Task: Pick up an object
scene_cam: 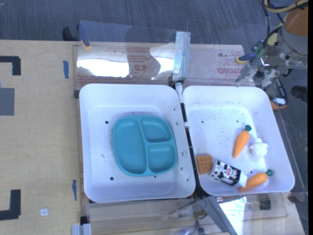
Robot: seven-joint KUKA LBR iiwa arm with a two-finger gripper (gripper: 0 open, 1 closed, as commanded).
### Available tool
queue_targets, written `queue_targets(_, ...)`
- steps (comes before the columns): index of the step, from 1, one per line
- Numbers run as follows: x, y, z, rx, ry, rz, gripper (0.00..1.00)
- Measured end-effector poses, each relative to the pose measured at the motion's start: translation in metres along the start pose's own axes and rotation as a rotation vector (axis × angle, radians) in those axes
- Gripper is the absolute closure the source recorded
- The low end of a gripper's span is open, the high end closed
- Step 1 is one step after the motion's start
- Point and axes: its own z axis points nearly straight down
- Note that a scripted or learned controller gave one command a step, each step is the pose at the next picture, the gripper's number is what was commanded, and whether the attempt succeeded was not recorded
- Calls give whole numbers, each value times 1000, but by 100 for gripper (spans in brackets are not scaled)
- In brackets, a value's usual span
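Note:
My gripper (255,77) hangs above the far right corner of the right bin (215,106), with its fingers spread open and nothing between them. Well in front of it, in the right bin, an orange toy carrot (241,142) lies beside a small white object (258,148). A second carrot (257,180) rests by the near right corner. A black-and-white spotted carton (226,173) and a brown waffle piece (204,163) lie near the bin's front edge.
The left bin (98,111) holds a teal divided plate (145,144). A clear plastic sheet with a taped upright strip (182,53) stands behind both bins. Bare wooden bench (34,131) lies to the left.

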Motion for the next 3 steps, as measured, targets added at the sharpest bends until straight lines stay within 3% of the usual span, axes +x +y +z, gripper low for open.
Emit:
queue_targets(1, -12, -52, 123, 17, 2, 119, 0)
queue_targets(2, -14, -108, 191, 2, 1, 120, 0)
queue_targets(3, -14, -106, 179, -6, -1, 121, 100)
